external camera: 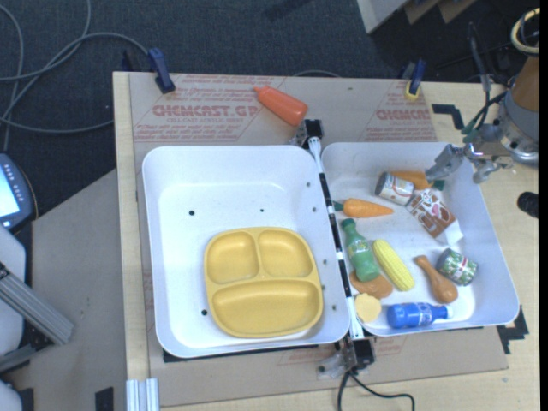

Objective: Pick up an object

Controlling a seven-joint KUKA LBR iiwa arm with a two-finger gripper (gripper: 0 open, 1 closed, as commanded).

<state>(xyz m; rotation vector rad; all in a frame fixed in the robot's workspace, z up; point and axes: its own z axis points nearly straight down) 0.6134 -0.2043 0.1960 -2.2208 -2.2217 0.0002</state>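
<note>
**A:** Since any object will do, which looks easiest?

**B:** I'd say the can point(396, 187), lying on its side near the far wall of the right bin point(501, 302). It is probably light, stiff and smooth, so it may roll. I would grip it across its round body, midway along.

**A:** What crowds it?

**B:** A packet point(431, 212) lies just beside it, and a carrot point(368, 208) is near on the other side. More toy food sits toward the near wall.

**A:** And the arm?

**B:** The arm point(522, 101) reaches in from the right. Its gripper point(467, 157) hangs over the bin's far right corner, near the can but apart from it. I cannot tell whether it is open or closed, and nothing visible sits in it.

**A:** The left bin point(163, 229)?

**B:** It has a yellow plate point(261, 281).
</note>
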